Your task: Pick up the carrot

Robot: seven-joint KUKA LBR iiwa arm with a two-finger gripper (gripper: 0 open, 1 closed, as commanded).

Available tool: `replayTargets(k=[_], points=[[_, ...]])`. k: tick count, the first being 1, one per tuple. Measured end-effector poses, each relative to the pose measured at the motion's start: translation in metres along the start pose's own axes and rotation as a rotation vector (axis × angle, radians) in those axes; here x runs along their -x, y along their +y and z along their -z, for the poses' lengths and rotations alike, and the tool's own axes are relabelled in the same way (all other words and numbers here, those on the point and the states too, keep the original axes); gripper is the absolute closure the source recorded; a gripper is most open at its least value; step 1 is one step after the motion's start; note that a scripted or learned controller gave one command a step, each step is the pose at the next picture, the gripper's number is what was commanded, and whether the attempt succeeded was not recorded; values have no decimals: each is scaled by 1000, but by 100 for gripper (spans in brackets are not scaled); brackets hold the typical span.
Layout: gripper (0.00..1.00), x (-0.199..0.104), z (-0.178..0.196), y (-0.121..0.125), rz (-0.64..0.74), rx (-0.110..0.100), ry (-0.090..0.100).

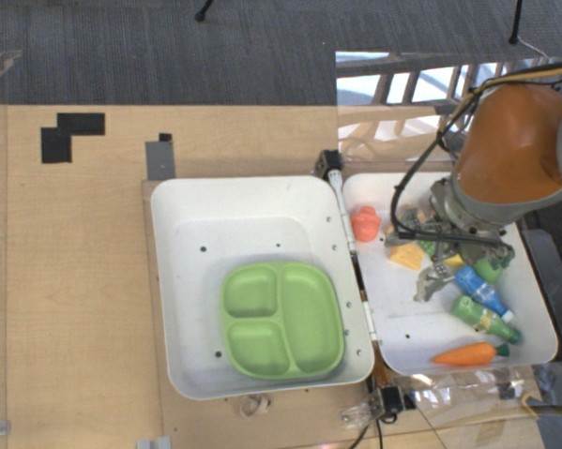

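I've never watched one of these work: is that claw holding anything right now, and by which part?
Nothing shows between the gripper's fingers. It hangs over the right bin, while the carrot lies untouched near that bin's front edge.

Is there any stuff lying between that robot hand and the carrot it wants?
Yes. The end effector hangs over the middle of the right bin, and the carrot lies by the near rim. A blue bottle and a green bottle lie between them, slightly to the right.
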State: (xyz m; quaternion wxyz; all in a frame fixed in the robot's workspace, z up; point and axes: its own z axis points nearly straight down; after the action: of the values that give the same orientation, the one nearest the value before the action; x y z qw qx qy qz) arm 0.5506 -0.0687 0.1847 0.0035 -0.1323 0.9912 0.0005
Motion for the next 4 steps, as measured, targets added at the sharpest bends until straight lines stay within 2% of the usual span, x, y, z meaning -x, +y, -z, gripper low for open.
replayTargets(k=[1, 2, 3, 4], points=[[0, 23, -92, -40, 7, -5, -8], [100, 27, -79, -39, 12, -7, -19], [0, 27, -80, -39, 12, -6, -18], [0, 32, -95, -51, -71, -2, -6]])
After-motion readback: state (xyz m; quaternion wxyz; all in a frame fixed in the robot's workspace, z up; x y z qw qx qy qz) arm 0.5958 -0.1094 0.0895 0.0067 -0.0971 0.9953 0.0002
